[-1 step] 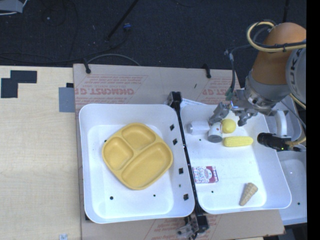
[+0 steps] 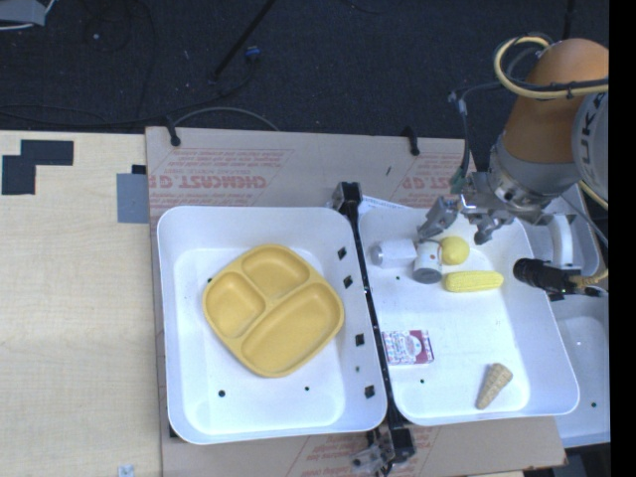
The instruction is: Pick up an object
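Camera view is showing the gripper spreading open-fingered just above the yellow ball at the right bin's twelve o'clock — nothing lifted yet.

Two white bins. One yellow divided plate. One corn cob. One yellow ball. One white-grey cylinder. One red-white packet. One ice-cream cone.

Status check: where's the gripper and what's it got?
Gripper open above right bin, holding nothing. Yellow ball just below it, corn cob and white cylinder crowding close.
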`<state>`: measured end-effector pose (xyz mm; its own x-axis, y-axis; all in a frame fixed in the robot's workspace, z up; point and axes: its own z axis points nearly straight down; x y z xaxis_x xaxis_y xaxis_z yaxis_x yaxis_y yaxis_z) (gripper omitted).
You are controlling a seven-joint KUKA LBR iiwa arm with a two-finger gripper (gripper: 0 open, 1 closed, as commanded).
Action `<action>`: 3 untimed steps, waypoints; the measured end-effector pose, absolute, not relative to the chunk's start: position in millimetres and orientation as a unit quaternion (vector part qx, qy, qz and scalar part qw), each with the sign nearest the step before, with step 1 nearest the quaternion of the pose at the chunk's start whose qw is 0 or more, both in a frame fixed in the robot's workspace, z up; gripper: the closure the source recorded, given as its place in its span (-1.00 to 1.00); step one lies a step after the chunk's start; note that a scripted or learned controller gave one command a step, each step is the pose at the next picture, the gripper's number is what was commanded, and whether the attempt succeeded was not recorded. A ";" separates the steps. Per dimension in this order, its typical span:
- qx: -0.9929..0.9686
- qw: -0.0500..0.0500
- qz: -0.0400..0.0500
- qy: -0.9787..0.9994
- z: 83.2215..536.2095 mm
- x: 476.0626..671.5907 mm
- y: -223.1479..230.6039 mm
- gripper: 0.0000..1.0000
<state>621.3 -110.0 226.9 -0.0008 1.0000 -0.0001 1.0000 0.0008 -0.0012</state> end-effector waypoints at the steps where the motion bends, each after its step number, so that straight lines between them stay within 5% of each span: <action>1: -0.706 0.003 0.002 -0.709 179.8 627.3 -104.4 -1.00; 3: -0.707 0.002 0.002 -0.707 85.6 631.1 -109.2 -1.00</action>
<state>631.1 -109.2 85.6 0.0002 1.0000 0.0004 1.0000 -0.0002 -0.0058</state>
